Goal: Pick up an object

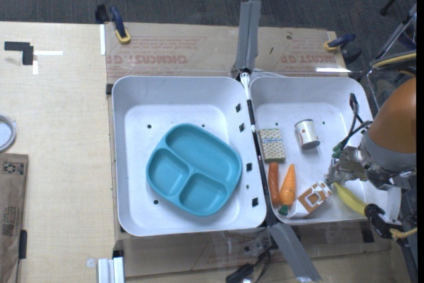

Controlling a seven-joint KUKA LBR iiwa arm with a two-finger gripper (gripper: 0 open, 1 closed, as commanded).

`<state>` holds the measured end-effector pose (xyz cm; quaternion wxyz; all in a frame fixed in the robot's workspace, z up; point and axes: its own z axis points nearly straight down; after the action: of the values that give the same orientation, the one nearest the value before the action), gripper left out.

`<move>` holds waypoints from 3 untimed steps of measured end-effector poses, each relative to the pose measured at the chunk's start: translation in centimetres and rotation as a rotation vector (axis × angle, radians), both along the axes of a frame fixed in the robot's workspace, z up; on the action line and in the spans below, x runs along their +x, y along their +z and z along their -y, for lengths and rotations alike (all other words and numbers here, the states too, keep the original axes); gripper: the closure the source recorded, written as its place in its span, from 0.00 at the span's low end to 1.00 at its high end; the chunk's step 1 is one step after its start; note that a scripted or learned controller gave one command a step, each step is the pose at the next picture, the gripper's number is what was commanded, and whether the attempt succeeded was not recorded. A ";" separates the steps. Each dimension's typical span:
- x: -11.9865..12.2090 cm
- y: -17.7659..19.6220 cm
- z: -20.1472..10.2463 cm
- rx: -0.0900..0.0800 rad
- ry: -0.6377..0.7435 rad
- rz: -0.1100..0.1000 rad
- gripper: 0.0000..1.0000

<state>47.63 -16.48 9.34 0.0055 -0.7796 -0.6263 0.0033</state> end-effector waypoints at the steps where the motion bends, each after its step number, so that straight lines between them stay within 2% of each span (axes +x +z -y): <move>1: 2.1 12.2 -2.5 -0.006 -0.042 0.005 1.00; 2: 2.1 12.2 -2.5 -0.006 -0.042 0.004 0.00; 3: 0.8 1.4 -5.8 -0.003 0.012 0.005 0.00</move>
<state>48.41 -10.64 10.73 0.0026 -0.7758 -0.6310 0.0023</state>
